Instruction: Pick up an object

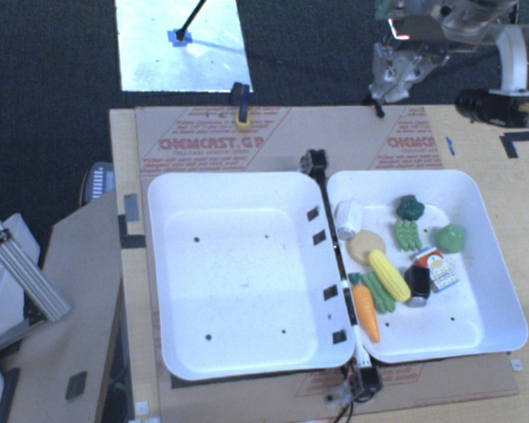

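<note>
Two white bins are sitting side by side: a left bin [237, 269] and a right bin [481, 301]. Lying in the right bin are one corn cob [388, 275], one carrot [366, 312], one white cylinder [348, 219] and three green toy vegetables.

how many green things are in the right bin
4 that I can tell: a dark green piece near the back, a light green ridged one below it, a round green one to its right, and green pods beside the corn. More may be hidden beneath.
</note>
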